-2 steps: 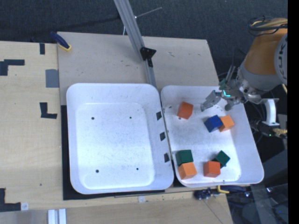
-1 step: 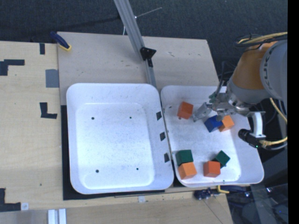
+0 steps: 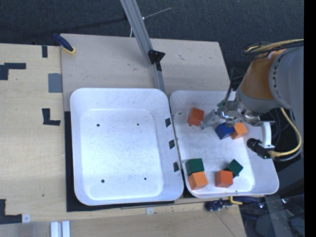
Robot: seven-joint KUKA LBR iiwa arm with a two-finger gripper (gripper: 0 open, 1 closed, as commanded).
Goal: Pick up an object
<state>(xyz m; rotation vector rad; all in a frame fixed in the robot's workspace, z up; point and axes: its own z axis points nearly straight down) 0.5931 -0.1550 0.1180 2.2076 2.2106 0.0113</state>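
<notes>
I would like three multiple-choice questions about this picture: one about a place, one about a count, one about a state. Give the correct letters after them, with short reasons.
1. Where are the blocks?
A. In the right bin
B. In the left bin
C. On the wooden bench

2. How many green blocks are there?
A. Four
B. Two
C. None

3. How does the blue block lie relative to the gripper?
A. Far away, in the other bin
B. Close beside it, next to an orange block
C. On the dark floor

Answers:
1. A: every block lies in the right bin.
2. B: one green block sits by the bin's left wall and another green block lies near the front right.
3. B: the blue block lies just below the gripper, touching a small orange block.
</notes>
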